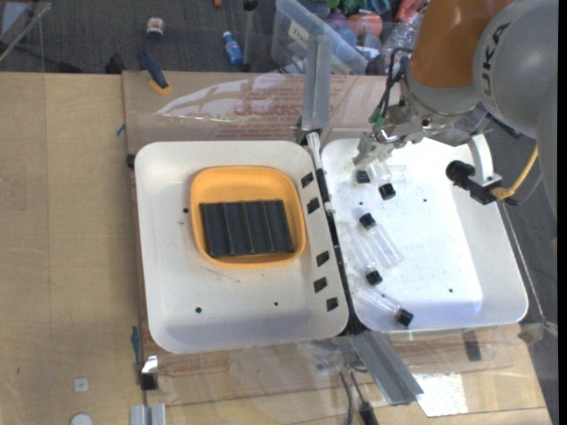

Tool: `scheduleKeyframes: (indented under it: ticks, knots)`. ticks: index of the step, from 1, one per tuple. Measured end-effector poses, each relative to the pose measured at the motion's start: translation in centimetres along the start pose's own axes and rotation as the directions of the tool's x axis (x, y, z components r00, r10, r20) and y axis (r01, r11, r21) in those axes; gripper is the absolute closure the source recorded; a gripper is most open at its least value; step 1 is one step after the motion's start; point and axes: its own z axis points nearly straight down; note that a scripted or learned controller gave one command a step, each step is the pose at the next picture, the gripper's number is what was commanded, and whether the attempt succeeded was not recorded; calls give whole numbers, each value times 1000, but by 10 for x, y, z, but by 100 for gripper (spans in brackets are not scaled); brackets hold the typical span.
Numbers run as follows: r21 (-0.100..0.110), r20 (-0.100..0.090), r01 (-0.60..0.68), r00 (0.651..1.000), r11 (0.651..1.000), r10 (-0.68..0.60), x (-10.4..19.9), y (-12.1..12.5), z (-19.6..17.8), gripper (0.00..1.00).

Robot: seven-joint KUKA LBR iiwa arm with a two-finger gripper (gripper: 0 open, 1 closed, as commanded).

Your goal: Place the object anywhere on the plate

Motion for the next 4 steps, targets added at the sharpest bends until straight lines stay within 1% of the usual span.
scheduleKeyframes:
  ticks: [1, 2, 3, 4]
  knots:
    - [-1, 0, 12, 1000, 1000, -12, 13, 4, -19, 100]
    - [5, -3, 152, 988, 988, -152, 23, 6, -1, 100]
    - [-1, -1, 141, 990, 990, -141, 31, 10, -32, 100]
    - [-1, -1, 141, 990, 990, -141, 31, 10, -32, 0]
